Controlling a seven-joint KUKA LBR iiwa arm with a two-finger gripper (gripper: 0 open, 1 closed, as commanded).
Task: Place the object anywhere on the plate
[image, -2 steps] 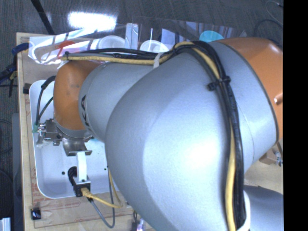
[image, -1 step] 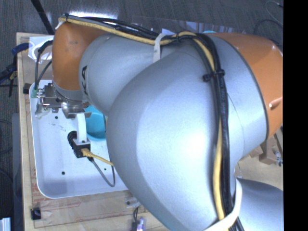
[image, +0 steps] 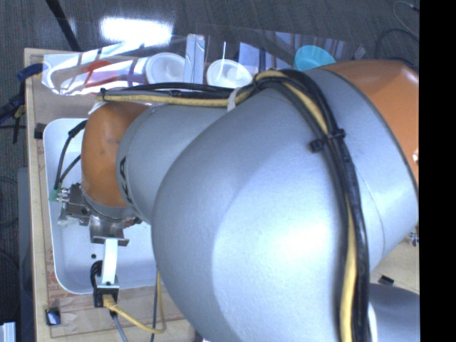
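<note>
Robotics lab: grey industrial arm (image: 285, 212) with orange band, black and yellow cables (image: 335, 155) strapped along casing, looms over white bin (image: 60, 137) on wooden counter (image: 39, 191); grey carpet (image: 214, 6), tripod leg (image: 57, 13) beyond.

The arm (image: 285, 212) was bulky, smooth grey, with an orange band (image: 103, 159); black and yellow cables (image: 342, 169) ran along it.
</note>
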